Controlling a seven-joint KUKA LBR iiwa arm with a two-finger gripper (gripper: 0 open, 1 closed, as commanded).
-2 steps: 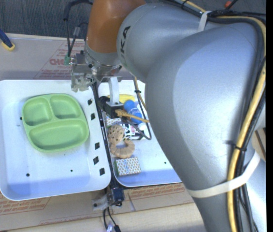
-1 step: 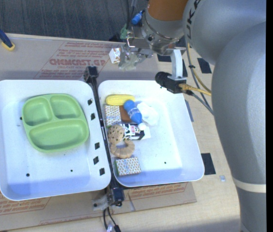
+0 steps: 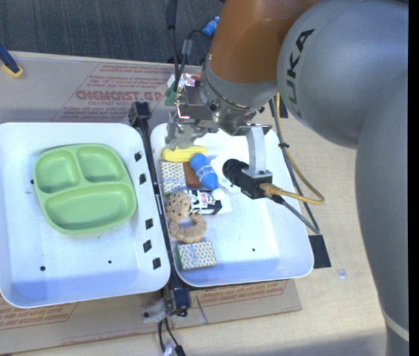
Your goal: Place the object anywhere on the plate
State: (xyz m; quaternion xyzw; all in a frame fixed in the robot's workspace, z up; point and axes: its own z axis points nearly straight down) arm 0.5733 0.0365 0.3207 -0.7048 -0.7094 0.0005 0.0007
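A green three-section plate (image 3: 84, 188) lies in the left white bin (image 3: 1, 221). The right bin (image 3: 268, 236) holds a cluster of small objects along its left side. Among them are a yellow banana-shaped toy (image 3: 183, 154), a blue bottle (image 3: 204, 170) and a brown block (image 3: 192, 175). My gripper (image 3: 182, 135) hangs low over the far left corner of the right bin, just above the yellow toy. The wrist hides the gripper's tips, and I see nothing held in it.
More items in the right bin: a patterned packet (image 3: 173, 176), a black-and-white card (image 3: 208, 202), a round biscuit-like piece (image 3: 185, 219) and a small patterned box (image 3: 196, 255). A black wrist unit (image 3: 242, 176) with a yellow cable (image 3: 298, 195) overhangs the bin. A black divider (image 3: 148, 191) separates the bins.
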